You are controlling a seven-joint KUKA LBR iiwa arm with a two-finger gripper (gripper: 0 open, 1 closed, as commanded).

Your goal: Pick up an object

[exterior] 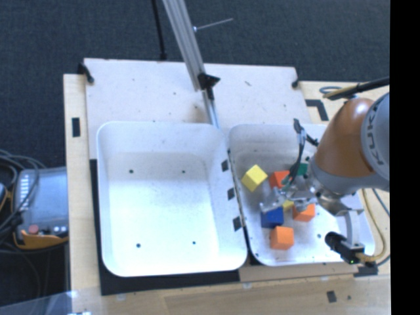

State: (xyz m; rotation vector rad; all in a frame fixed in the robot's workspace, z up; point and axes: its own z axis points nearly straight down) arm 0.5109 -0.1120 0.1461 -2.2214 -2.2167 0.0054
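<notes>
The right bin (259,143) holds several small blocks. A yellow cube (254,177) lies at its left side, with an orange block (279,178) just to its right. A blue cube (272,216) sits lower, above an orange cube (282,237) near the front wall. Another orange block (304,212) lies to the right of the blue one. My gripper (286,199) is down among them, just above the blue cube and between the orange blocks. A small green piece (300,170) shows beside the wrist, partly hidden by the arm (348,149).
The left bin (164,195) stands beside the right one, and their walls meet near the middle. A slanted aluminium post (187,41) rises behind the bins. A grey device with cables (42,205) sits off the bench at the far left.
</notes>
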